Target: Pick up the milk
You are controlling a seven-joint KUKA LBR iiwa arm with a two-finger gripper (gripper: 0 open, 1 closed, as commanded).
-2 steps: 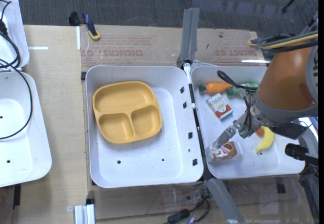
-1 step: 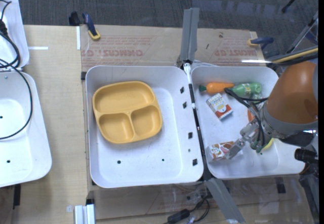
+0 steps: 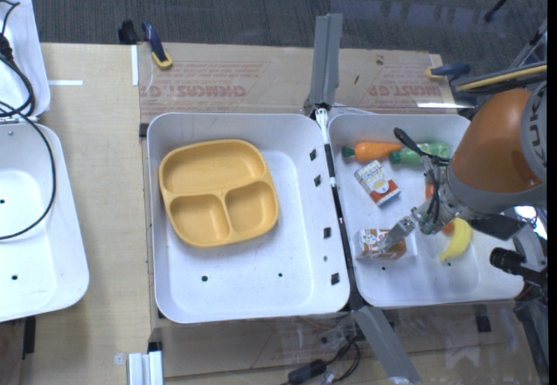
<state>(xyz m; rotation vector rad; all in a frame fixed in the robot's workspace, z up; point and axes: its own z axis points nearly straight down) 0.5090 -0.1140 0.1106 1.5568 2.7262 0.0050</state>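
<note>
Right bin: 2 milk cartons, 1 carrot, 1 banana; gripper state unclear.

Wooden bench carries two white bins side by side: left bin, right bin. Cardboard sheet at far side.

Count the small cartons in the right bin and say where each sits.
2. One milk carton lies mid-bin below the carrot; a second carton lies near the front left, by the gripper. The arm may hide more.
</note>
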